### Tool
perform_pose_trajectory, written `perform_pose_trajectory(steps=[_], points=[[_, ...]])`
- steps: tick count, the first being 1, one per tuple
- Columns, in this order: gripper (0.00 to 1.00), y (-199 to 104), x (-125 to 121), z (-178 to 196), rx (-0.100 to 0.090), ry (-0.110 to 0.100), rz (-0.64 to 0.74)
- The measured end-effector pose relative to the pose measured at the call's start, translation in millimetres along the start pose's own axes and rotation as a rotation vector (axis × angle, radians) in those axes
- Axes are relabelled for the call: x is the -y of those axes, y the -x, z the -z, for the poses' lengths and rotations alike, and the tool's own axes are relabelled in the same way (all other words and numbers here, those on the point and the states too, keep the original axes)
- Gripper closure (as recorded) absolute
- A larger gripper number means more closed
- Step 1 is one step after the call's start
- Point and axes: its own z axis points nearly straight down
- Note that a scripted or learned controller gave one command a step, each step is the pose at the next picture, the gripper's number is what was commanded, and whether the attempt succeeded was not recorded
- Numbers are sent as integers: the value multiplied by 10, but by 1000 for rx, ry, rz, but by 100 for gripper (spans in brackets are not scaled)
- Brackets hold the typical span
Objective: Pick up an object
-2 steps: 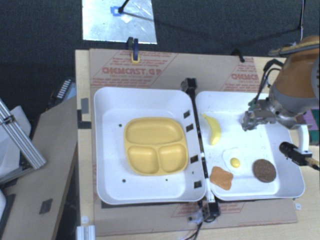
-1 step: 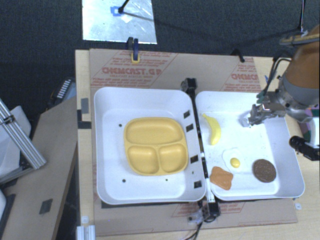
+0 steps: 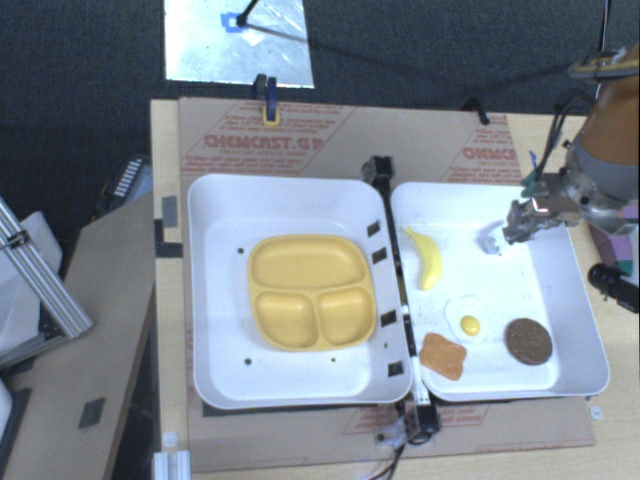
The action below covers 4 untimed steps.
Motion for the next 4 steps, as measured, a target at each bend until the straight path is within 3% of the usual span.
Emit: perform_pose_trajectory(steps=[2, 3, 4], points=[[100, -1017, -147, -332, -1, -2, 2], [100, -1606, -196, -296, -2, -1, 5], [100, -2105, -380, -449, -1, 0, 3]])
